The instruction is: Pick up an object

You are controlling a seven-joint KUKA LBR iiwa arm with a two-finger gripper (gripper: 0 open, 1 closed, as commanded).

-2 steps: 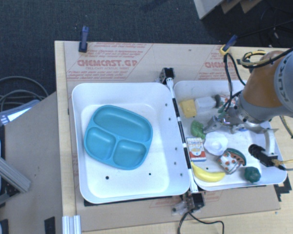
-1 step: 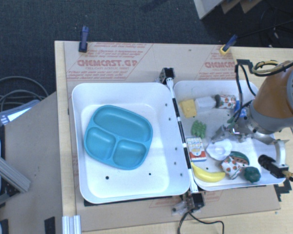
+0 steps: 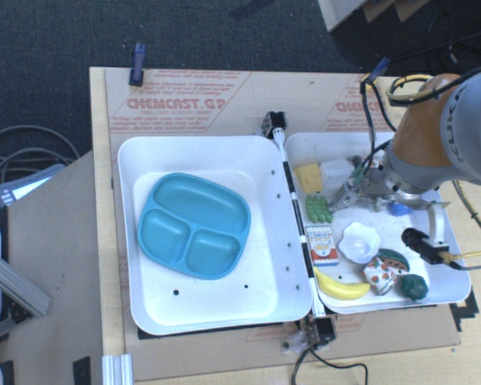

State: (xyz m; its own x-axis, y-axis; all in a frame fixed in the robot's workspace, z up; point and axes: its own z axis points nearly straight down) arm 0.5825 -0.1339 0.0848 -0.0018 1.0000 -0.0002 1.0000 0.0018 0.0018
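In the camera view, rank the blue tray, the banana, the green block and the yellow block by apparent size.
1. Blue tray, by far the largest.
2. Banana.
3. Yellow block and green block look about alike; I would not rank them.

Single fixed camera above the bench (image 3: pixel 216 103), looking down at a slant. Both white bins fit in frame: left bin (image 3: pixel 144 215) near centre, right bin (image 3: pixel 337 144) toward the right edge. The arm (image 3: pixel 441 135) enters from the right. Mid distance, floor visible top and left. Tilt direction probably toward the near edge; hard to judge.
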